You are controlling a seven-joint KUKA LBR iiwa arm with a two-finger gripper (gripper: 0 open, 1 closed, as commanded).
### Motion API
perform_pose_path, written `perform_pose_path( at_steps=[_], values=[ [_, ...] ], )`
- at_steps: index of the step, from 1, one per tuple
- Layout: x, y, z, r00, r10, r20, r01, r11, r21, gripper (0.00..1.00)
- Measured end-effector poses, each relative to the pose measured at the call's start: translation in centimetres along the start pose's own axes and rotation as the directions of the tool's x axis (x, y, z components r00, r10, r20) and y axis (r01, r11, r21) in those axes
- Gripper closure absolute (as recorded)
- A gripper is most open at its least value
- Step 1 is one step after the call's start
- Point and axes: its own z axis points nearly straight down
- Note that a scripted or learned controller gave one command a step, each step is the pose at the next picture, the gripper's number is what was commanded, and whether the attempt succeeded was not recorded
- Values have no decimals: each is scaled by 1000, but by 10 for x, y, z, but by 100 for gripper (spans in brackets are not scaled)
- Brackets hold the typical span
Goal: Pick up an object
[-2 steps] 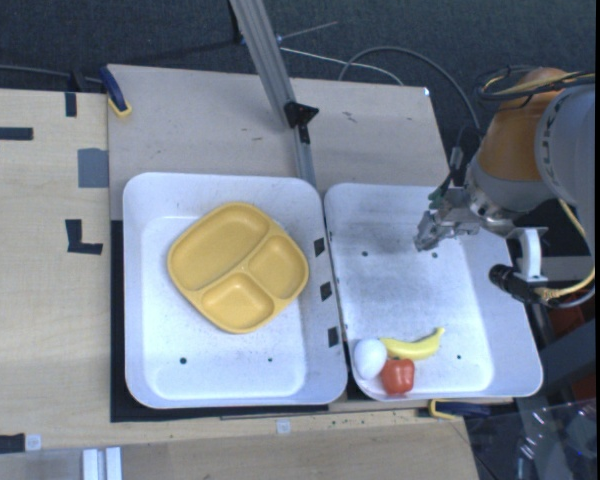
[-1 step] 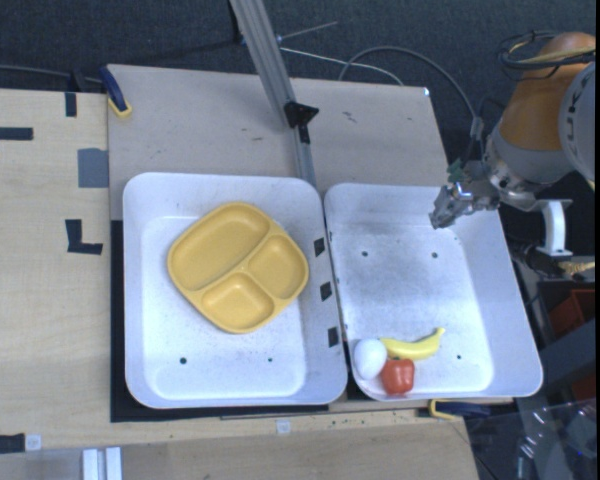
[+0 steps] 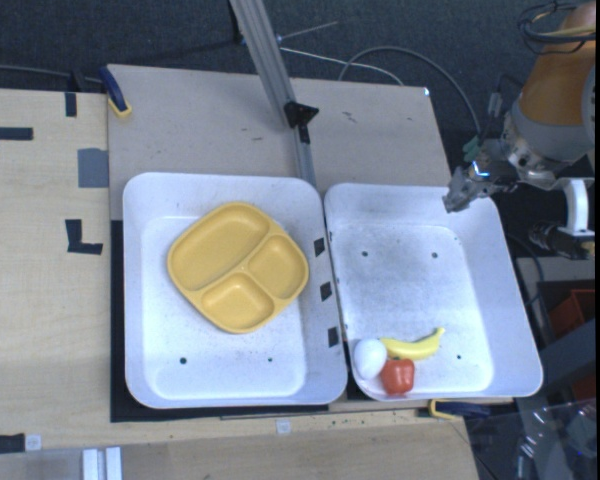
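The gripper (image 3: pixel 460 194) hangs over the far right corner of the right bin (image 3: pixel 500 268); it looks small and dark here, so I cannot tell its state, and nothing is seen in it. The possible objects lie well apart from it, in the near left corner of the same bin: a banana (image 3: pixel 417 345), a white egg (image 3: pixel 369 356) and a red pepper (image 3: pixel 399 375), all touching or almost. To pick well, the arm should travel toward this corner and choose the banana, because it lies most free. The yellow tray (image 3: pixel 238 266) sits in the left bin (image 3: pixel 140 298)
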Motion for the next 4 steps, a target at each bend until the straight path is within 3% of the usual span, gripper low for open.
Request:
perform_pose_path(
  at_steps=[4],
  values=[
    [214, 2, 14, 1000, -5, -2, 5, 1000, 7, 100]
  ],
)
